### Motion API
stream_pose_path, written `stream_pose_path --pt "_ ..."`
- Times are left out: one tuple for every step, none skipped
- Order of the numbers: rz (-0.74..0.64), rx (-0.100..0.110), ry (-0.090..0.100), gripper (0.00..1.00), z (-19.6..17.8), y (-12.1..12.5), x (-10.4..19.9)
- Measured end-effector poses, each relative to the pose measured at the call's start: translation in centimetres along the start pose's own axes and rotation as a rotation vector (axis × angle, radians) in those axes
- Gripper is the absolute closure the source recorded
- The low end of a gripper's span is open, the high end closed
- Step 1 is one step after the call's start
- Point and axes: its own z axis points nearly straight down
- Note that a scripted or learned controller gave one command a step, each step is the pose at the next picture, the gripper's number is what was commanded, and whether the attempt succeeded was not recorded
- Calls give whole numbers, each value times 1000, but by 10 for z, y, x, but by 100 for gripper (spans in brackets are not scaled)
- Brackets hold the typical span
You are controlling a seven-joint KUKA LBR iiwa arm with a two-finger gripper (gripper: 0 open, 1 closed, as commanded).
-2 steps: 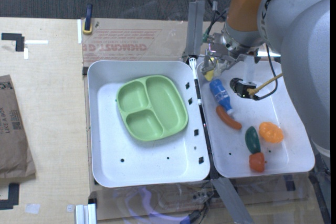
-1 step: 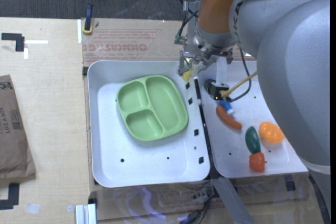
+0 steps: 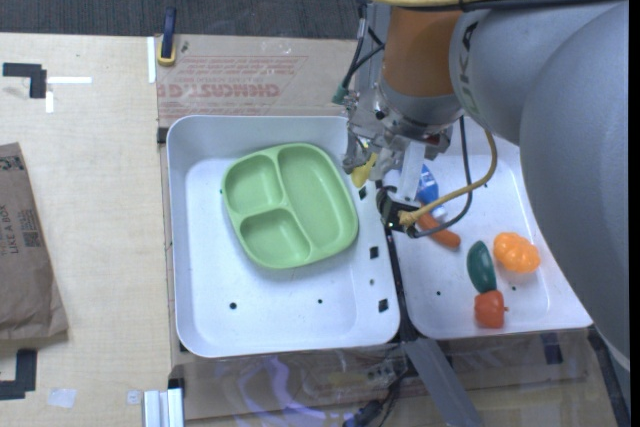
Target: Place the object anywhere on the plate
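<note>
End effector (image 3: 385,177) sits over the divider just right of the green plate (image 3: 290,205); can't tell its state. Orange pepper (image 3: 516,253), green pepper (image 3: 481,266), red tomato (image 3: 489,308) and carrot (image 3: 442,237) lie well right of the plate, in the right bin (image 3: 560,310).

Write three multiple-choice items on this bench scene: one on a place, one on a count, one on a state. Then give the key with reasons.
1. Where does the green plate lie?
A. in the left bin
B. in the right bin
C. on the cardboard

2. How many compartments does the plate have?
A. two
B. three
C. five

3. What lies on the plate at this moment?
A. the orange fruit
B. the dark green vegetable
C. nothing

Key: 1 A, since the plate sits inside the left white bin. 2 B, since ridges split it into three sections. 3 C, since all sections are bare, while the fruit and vegetable rest in the right bin.
</note>
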Motion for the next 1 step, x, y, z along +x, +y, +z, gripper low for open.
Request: stream_pose_path --pt "0 0 0 0 0 0 0"
